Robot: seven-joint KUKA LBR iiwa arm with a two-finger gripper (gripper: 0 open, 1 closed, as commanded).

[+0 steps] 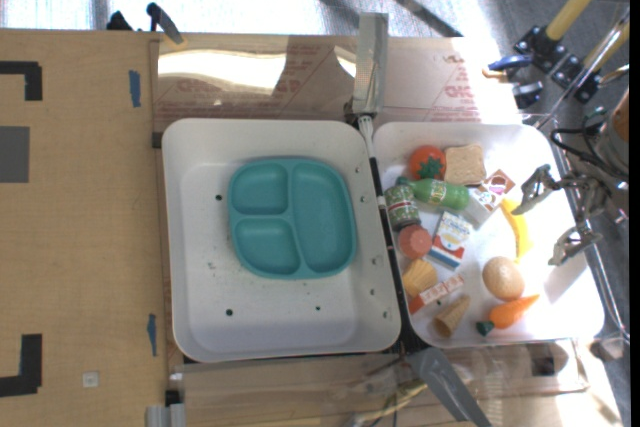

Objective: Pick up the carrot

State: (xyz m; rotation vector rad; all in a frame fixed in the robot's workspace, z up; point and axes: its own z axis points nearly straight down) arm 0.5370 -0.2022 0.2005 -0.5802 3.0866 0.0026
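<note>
In the right bin (573, 320), carrot (510, 311) beside egg (502, 277).

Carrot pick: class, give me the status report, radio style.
Gripper open, over right bin's right edge, holding nothing. Carrot lies at bin's near edge, untouched. Egg sits right against it; banana nearby.

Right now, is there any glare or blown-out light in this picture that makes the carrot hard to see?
Camera view: strong light washes out the floor along the top and bleaches the right bin's far rim; the carrot near the front edge is evenly lit, a little soft but easy to pick out.
</note>
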